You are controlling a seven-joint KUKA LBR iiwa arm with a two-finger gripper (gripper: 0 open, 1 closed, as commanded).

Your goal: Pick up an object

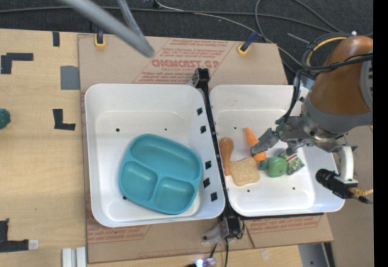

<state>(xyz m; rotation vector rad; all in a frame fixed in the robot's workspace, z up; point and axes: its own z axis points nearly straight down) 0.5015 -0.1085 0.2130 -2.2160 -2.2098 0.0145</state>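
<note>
Here the end effector [274, 145] hung over the right bin [242, 99], partly hiding an orange carrot [250, 137]; its finger spread stayed unreadable.

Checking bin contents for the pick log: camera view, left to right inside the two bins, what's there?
Teal divided tray in the left bin → tan sausage-like piece → toast slice → green round item. The carrot sits above the toast with the hand over it, so I left it out of the order.
</note>
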